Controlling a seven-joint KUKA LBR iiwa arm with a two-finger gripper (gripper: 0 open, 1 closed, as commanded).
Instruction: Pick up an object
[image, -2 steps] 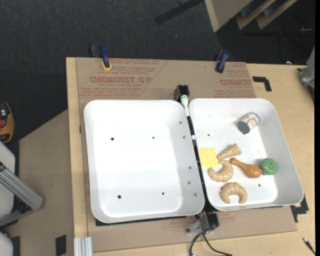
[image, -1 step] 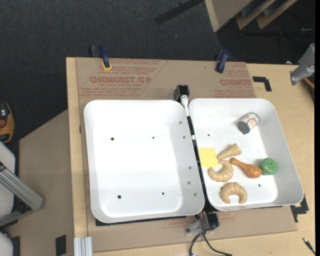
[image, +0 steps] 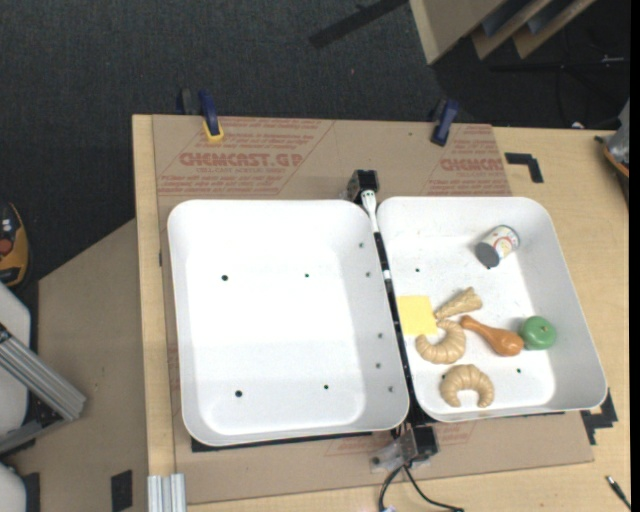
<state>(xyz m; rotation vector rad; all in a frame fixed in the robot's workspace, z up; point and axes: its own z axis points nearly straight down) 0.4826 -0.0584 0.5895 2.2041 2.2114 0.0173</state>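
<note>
Tan croissant-shaped toy (image: 468, 385) sits lowest in right white bin (image: 565, 300) — beside second croissant (image: 443, 346), orange drumstick (image: 491, 336), green ball (image: 538, 333), yellow square (image: 416, 315), grey-white cylinder (image: 497, 245). Tool state — cannot tell.

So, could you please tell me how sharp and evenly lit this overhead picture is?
Camera view: the left bin is bright and nearly washed out, with a soft shadow along its near wall; the right bin is evenly lit; small items such as the croissant look slightly soft; the dark floor beyond the bench is grainy.
</note>
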